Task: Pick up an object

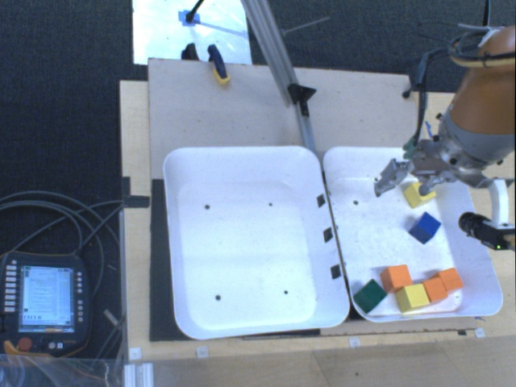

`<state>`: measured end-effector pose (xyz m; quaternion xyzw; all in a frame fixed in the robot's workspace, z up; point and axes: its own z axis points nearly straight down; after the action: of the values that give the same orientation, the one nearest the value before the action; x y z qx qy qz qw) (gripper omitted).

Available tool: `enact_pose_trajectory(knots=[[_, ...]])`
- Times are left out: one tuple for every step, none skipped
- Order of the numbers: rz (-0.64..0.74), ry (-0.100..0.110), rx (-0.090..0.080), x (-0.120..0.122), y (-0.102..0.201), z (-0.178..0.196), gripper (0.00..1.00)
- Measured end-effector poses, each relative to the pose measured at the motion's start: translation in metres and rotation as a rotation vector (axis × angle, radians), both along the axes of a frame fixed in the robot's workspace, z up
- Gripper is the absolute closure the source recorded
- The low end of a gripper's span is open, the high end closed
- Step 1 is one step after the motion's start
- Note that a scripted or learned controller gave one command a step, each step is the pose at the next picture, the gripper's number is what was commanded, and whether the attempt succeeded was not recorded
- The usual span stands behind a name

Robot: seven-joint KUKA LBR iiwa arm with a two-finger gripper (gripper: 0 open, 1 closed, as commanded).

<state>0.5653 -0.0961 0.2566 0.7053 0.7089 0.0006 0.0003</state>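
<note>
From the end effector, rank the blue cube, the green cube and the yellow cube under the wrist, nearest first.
From the end effector:
1. Small yellow cube, beside it, partly under the wrist.
2. Small blue cube, mid-bin, below that.
3. Small dark green cube, bin's near-left corner.

Smooth glossy white plastic bins [242, 164] sit on a matt board bench [242, 103].

We see two bins side by side on the bench [242, 103], the left bin [242, 240] and the right bin [363, 216] touching along their inner rims. In the right bin, one cube [418, 193] lies under the gripper [403, 177] near the far side, another cube [424, 227] sits just nearer, and five cubes [411, 287] cluster along the near rim. A teach pendant [42, 301] lies left of the bench.
</note>
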Motion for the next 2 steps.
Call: enact_pose_trajectory(knots=[[-0.001, -0.001, 0.0, 0.0, 0.0, 0.0, 0.0], [-0.003, 0.004, -0.001, 0.01, -0.002, -0.051, 0.0]])
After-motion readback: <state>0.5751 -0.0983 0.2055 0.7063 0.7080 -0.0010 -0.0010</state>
